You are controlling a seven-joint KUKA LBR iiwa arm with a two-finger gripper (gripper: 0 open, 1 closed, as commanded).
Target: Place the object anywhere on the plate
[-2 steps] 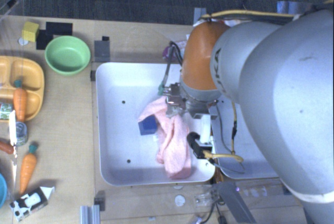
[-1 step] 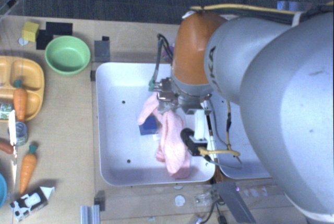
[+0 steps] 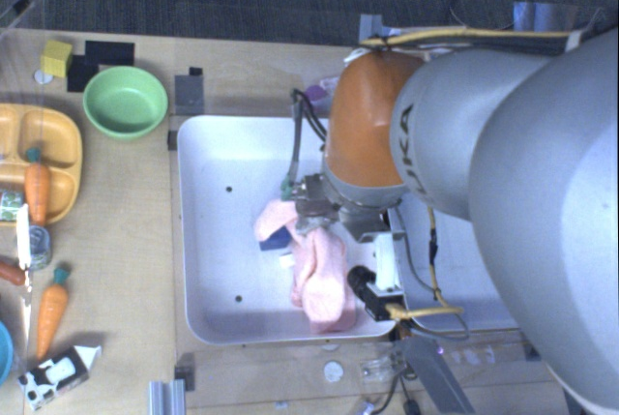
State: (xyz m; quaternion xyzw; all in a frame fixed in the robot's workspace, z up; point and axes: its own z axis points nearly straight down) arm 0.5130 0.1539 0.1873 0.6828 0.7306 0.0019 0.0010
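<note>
- Pink soft cloth-like object [image 3: 322,280], crumpled and lumpy, lies inside the shallow white plastic bin [image 3: 218,239], toward that bin's right wall and near its front edge; a second pink fold and a small blue piece [image 3: 275,239] sit just beside it, further into the bin.
- Claw [image 3: 314,215] hangs over the bin directly above the pink heap, under the grey arm with its orange band [image 3: 363,128]; whether it is open, closed or gripping cloth I cannot tell, since the wrist body hides its tip.
- No plate is plain to me inside the bin; the yellow compartmented plastic tray [image 3: 44,157] and the round green bowl [image 3: 124,102] stand on the desk well to the left of the bin.
- Judgement: the step in hand is securing the cloth, so the grasp should take a thick fold near the middle of the lump, not a loose edge that could slip out.
- Lift straight up until the hanging cloth clears the bin's wall before travelling, or it may drag.
- Watch the blue piece beside the cloth; it could be caught up with the pink material.
</note>
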